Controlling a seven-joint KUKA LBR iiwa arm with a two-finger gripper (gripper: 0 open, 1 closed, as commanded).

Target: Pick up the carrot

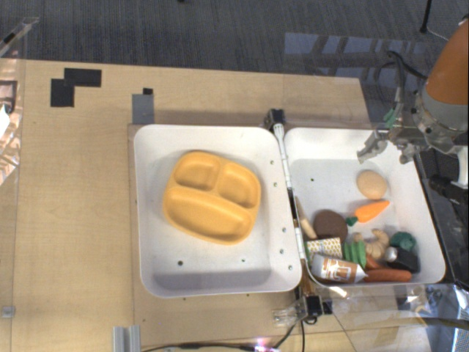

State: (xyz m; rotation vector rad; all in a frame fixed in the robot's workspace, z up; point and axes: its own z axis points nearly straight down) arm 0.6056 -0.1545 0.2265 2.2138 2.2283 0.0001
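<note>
The carrot, orange with a green top, lies in the right bin just below a beige potato-like lump. My gripper hangs over the bin's far right corner, above and a little right of the carrot, apart from it. Its two grey fingers stand spread with nothing between them.
A yellow divided plate sits in the left bin. Near the right bin's front lie a brown round piece, a can, green pieces and a red-orange stick. A divider rail separates the bins.
</note>
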